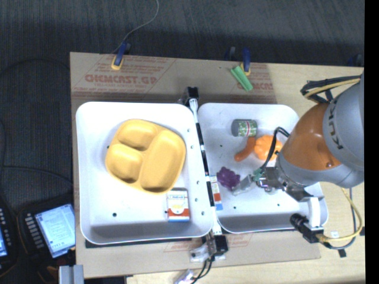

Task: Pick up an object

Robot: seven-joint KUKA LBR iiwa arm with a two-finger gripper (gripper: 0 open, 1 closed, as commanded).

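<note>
Grapes, purple and probably light, bumpy plastic, are lying in the right bin; we are hovering the end effector just beside them, planning to pinch across the cluster's middle.

Dark grey carpet surrounds a light wooden bench. Printed cardboard sheet covers the benchtop, clamped at its far edge by two blue clips. Lighting even, overhead.
</note>
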